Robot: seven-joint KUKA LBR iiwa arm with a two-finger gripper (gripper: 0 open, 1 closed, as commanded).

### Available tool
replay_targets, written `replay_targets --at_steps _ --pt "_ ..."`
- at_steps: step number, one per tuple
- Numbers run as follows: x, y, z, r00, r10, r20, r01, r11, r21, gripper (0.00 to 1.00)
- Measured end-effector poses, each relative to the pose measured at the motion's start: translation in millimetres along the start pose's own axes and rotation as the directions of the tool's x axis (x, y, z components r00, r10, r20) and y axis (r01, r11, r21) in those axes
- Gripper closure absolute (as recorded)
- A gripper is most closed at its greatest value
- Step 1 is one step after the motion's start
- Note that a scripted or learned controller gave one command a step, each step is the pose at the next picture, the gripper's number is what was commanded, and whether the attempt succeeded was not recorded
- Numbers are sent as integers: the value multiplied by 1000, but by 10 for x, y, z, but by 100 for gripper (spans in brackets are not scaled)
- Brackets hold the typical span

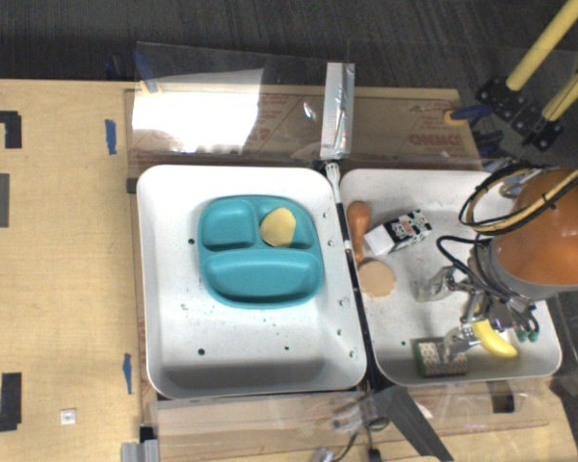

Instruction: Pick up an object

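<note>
Bench (48, 287): light wood surface, bearing two shallow white bins side by side.

Left bin (173, 345): white, rounded corners, dotted with small dark specks. Holds the teal tray.

Right bin (405, 369): white, touching the left bin along a shared dark seam. Holds the loose objects and receives the arm.

Arm (549, 239): grey with an orange band, entering from 3 o'clock over the right bin, black cables looped at its 12 o'clock side.

Teal tray (260, 277): divided plate at the centre of the left bin, two small compartments above one long compartment.

Gripper (477, 330): low over the right bin's 5 o'clock area, directly above the banana; whether its fingers are spread or pressed together cannot be told.

Yellow ball (278, 226): lies in the tray's upper right compartment.

Banana (494, 340): yellow, at 5 o'clock in the right bin, partly under the gripper; contact cannot be judged.

Orange cylinder (358, 217): at 10 o'clock in the right bin, against the seam.

Tan round piece (376, 278): at 9 o'clock, just below the orange cylinder.

Black-and-white item (405, 229): near 11 o'clock, just beside the orange cylinder.

Green-brown block (429, 356): at 6 o'clock, near the banana.
</note>
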State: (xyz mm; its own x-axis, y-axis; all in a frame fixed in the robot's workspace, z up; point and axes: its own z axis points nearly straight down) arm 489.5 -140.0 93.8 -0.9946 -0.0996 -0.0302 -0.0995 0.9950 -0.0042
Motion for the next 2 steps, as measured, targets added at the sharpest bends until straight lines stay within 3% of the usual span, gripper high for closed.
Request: replay_targets --at_steps 1,2 --pt "-151 164 20 925 -380 -14 380 925 -6 0" --pt "-172 147 -103 926 -377 -10 377 926 -1 100"
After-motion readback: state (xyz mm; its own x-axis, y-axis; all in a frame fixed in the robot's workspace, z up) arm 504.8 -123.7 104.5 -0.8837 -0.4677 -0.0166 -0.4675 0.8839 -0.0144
